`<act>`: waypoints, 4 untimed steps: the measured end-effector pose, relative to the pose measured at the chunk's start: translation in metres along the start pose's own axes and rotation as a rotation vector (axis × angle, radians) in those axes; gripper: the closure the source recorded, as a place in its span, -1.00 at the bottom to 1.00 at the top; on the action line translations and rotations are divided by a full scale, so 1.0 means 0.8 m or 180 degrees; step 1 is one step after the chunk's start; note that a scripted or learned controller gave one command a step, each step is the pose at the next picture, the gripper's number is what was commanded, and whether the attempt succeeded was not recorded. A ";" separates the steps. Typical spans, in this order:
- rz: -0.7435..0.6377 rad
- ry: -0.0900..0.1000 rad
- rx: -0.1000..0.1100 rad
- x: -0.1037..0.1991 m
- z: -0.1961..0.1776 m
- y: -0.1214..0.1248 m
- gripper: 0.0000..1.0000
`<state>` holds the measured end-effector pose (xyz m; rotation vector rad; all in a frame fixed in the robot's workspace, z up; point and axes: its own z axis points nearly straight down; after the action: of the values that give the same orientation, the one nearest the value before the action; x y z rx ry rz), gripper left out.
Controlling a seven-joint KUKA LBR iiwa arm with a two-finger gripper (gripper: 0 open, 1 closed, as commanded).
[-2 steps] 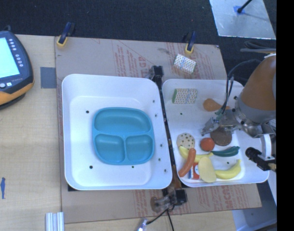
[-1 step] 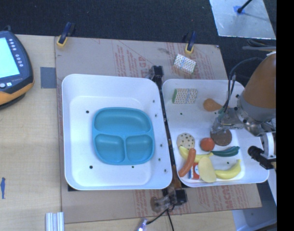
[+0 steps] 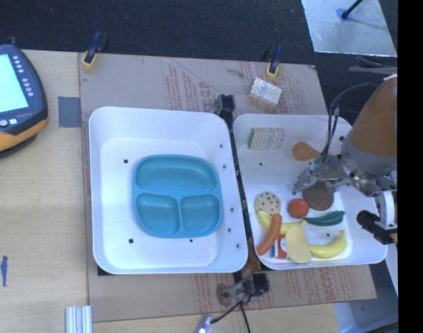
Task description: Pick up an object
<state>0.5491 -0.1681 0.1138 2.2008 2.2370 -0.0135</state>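
The right white bin [image 3: 357, 259] holds several toy foods: a speckled cookie [image 3: 267, 202], a red tomato [image 3: 298, 207], a brown round piece [image 3: 320, 198], a green pepper [image 3: 326, 219], a yellow banana [image 3: 331, 247], an orange-red carrot [image 3: 270, 234], a pale yellow piece [image 3: 298, 245], an orange piece [image 3: 305, 150] and a green-and-white patterned packet [image 3: 267, 138]. My gripper [image 3: 314, 180] hangs low over the bin's middle, just above the brown piece and right of the tomato. The grey arm with its orange band [image 3: 375, 127] covers the bin's right side.
The left white bin [image 3: 107, 127] holds a blue divided plate [image 3: 177, 193]. A small patterned block [image 3: 265, 91] lies on the cardboard behind the right bin. A tablet-like device [image 3: 9, 96] rests at the far left. Blue-and-yellow clamps [image 3: 92, 50] [image 3: 273, 62] pin the cardboard's back edge.
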 end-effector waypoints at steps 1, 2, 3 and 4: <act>0.0034 0.0021 -0.0009 0.024 0.026 -0.021 -1.00; 0.0022 0.0011 -0.0007 0.022 0.012 -0.021 1.00; 0.0019 0.0010 -0.0007 0.022 0.012 -0.021 -1.00; 0.0028 0.0014 -0.0025 0.052 0.023 0.002 -1.00</act>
<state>0.5498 -0.1265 0.0947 2.2089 2.2254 0.0002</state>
